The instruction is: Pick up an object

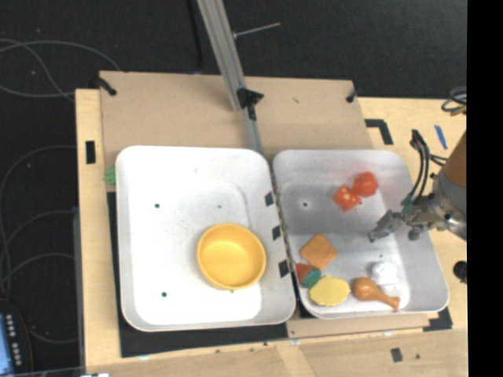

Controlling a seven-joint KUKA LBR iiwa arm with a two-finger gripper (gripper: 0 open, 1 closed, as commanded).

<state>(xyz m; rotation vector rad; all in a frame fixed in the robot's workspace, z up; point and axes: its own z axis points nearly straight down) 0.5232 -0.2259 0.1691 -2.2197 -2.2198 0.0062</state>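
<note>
Over the right bin (346, 162), the gripper (391, 225) is seen spread wide and holding nothing. A white object (384, 272) lies just below; a centred, vertical descent is advised before closing.

2 white bins sit side by side on a bench. A yellow bowl (230, 255) rests in the left bin (157, 179); the right bin (330, 171) holds 2 red pieces (355, 191), an orange block (318, 251), a yellow disc (328, 290) and a drumstick (374, 291) (near edge). The gripper (391, 225) hovers over its right side.

No readable text (bins, bench), none
</note>
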